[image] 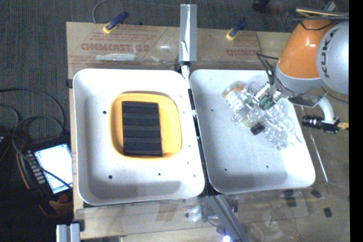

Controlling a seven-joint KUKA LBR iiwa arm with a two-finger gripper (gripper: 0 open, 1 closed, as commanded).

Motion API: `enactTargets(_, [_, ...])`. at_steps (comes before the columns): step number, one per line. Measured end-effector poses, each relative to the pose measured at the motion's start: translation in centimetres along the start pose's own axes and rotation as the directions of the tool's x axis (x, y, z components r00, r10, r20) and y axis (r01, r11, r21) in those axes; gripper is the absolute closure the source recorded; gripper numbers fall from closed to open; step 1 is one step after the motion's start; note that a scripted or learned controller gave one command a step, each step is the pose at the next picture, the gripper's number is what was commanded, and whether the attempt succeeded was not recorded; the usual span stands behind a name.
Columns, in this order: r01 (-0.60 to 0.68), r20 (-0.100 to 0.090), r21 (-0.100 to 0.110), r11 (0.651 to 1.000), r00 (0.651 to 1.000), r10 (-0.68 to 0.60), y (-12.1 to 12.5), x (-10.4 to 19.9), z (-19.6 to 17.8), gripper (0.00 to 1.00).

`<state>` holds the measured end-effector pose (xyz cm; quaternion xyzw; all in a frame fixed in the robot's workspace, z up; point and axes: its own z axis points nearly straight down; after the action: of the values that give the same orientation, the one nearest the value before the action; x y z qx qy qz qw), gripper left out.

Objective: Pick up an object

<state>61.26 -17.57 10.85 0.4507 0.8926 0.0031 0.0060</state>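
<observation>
You can see two white bins side by side on the tabletop [79, 42]. The left bin [91, 122] holds a yellow tray [173, 127] with a black block [140, 128] lying in it, near the middle left of the frame. The arm [309, 56] comes in from the upper right, over the right bin [238, 161]. Its gripper [258, 113] hangs low over the upper part of that bin. It is clear and hard to see, so you cannot tell how it is set.
</observation>
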Motion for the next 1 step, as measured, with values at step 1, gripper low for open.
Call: enactTargets(1, [0.039,-0.006,0.002,0.999,0.999,-0.039,0.15,-1.46,0.39,0.00])
